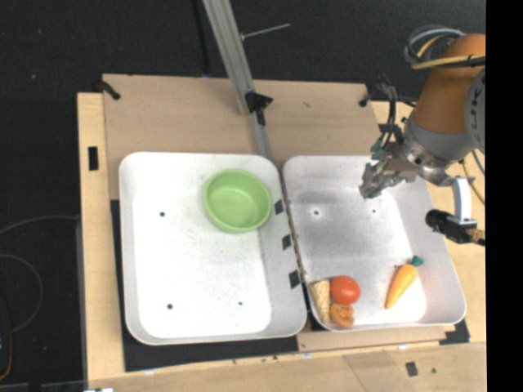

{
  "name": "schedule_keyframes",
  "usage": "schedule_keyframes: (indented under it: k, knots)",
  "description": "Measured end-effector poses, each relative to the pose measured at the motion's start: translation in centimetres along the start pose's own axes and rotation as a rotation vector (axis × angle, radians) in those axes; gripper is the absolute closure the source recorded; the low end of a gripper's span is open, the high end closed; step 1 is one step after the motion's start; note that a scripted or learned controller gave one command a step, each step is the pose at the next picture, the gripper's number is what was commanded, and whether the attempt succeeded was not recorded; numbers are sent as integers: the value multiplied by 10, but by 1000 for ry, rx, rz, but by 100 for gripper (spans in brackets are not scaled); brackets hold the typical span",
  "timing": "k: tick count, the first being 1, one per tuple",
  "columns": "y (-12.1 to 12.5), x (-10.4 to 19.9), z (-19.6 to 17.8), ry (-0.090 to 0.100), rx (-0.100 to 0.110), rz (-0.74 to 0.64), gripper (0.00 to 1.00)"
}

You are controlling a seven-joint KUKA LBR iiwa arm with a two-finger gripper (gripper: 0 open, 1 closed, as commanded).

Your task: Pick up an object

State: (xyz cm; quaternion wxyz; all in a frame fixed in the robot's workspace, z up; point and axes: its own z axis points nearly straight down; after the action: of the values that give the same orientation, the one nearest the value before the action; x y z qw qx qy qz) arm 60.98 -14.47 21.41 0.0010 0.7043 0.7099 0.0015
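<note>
Up close, your gripper point(374, 184) hangs over the upper part of the right bin point(343, 227), its dark metal fingers pointing down and to the left; you can't tell from this angle whether they are spread or closed, and nothing is visible between them. Behind them you see the grey wrist, then the orange band point(448, 96) of the arm coming in from the right.

Below the fingers the bin floor is bare, a smooth white plastic lightly speckled with grey. The things you could pick lie well apart from the fingers, at the near end of that same bin: a carrot point(400, 285), a tapered orange cone with a small green tip, lying tilted near the right wall; a round, glossy red tomato point(345, 289) to its left; and, touching the tomato, a pale tan bread-like piece point(322, 298) with a brownish lump point(341, 317) tucked into the near-left corner.

In the left bin point(180, 292) you have a round light-green bowl point(238, 200), matte plastic, sitting upright near the upper right
</note>
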Motion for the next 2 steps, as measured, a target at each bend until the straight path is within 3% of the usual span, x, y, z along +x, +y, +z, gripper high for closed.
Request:
schedule_keyframes:
  k: [2]
  knots:
    - [22,114,-7,-1,1,1,100]
